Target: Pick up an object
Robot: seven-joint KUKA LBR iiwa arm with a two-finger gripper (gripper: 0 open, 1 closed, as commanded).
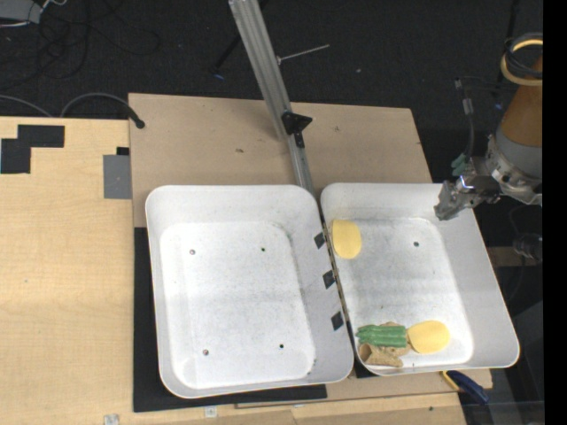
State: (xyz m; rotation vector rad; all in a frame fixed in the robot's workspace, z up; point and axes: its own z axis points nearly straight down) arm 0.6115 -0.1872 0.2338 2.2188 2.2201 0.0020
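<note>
Objects untouched in right bin (496,326); end effector (447,204) above its far-right rim

Wide open floor across the middle of the right bin (496,326). Blocked at its left wall by a yellow piece (345,238), and along the near edge by a green toy (383,334), tan piece (383,355) and yellow lump (429,336) bunched together.
</note>
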